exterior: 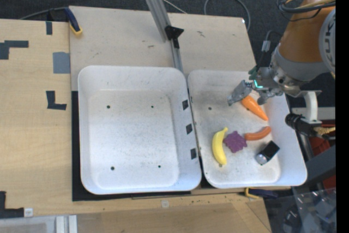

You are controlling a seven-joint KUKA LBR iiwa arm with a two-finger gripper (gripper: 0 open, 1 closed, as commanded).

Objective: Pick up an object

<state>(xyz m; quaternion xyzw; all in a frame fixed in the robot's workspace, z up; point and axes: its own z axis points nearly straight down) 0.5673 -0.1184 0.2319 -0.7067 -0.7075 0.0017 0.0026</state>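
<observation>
In the right bin [214,90] lie an orange carrot [256,107], a yellow banana [219,146], a purple lumpy piece [235,141], a thin orange-red piece [258,133] and a small black and grey block [267,152]. My gripper [249,95] hangs over the bin's far right part, directly above the carrot's upper end. Its fingers are spread: one grey finger [236,96] points left of the carrot and the other sits on the carrot's right side. Nothing is clamped between them.
The left bin [131,128] lies beside the right one, sharing a raised middle rim. A slanted metal rail [155,3] runs down to the bins' far edge. The arm's orange wrist [305,35] and cables fill the right side.
</observation>
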